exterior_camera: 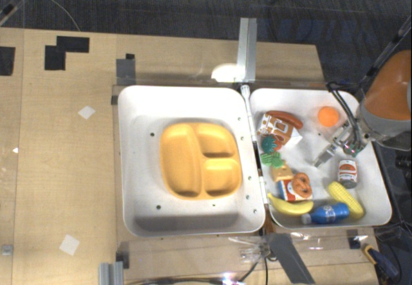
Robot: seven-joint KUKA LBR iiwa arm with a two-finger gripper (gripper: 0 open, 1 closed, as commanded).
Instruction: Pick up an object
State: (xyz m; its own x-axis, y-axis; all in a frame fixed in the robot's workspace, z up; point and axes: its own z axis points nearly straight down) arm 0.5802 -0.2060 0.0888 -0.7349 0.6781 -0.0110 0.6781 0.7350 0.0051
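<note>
Bright even overhead light, soft shadows, slightly soft focus

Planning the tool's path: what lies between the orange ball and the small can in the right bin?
In the camera view, the tool sits between the orange ball and the small can, over bare bin floor.

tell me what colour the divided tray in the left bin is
Yellow; the divided tray shows clearly in the camera view.

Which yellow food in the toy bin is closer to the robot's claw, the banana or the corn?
The corn cob. It lies at the bin's right side, just below the gripper and small can; the banana lies farther left.
</note>
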